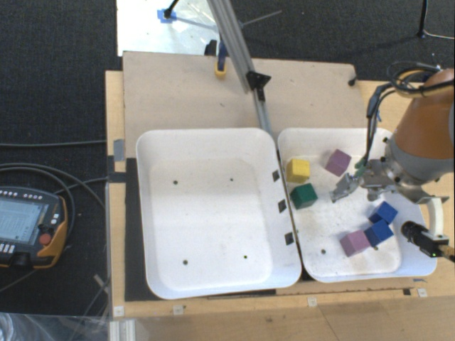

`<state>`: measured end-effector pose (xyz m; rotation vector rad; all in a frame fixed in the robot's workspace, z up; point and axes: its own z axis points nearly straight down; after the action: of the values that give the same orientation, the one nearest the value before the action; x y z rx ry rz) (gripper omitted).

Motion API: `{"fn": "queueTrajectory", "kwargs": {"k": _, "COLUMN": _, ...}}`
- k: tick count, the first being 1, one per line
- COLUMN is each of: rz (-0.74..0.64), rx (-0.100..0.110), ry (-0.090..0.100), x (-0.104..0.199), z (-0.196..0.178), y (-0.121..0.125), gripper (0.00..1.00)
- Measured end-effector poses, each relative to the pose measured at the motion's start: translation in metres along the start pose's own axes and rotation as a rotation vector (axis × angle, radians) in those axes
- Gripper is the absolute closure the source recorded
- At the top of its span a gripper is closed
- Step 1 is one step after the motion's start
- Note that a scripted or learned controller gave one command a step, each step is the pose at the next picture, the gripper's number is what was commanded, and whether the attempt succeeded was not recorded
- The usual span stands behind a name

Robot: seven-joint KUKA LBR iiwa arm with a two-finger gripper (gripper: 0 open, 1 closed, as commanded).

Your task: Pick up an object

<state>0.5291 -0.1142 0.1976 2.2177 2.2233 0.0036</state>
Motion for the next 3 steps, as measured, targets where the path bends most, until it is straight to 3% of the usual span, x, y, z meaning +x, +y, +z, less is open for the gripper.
{"fn": "queueTrajectory", "kwargs": {"k": 1, "rz": 0.000, "rx": -0.020, "ry": -0.004, "x": 0.003, "z": 0.084, "y": 0.045, "gripper": 0.00}}
{"fn": "queueTrajectory", "kwargs": {"k": 2, "rz": -0.005, "rx": -0.007, "ry": -0.005, "x": -0.024, "z": 0.105, "y": 0.115, "gripper": 0.00}}
{"fn": "queueTrajectory", "kwargs": {"k": 3, "rz": -0.006, "rx": 0.012, "ry": -0.003, "x": -0.023, "z": 0.098, "y": 0.109, "gripper": 1.00}}
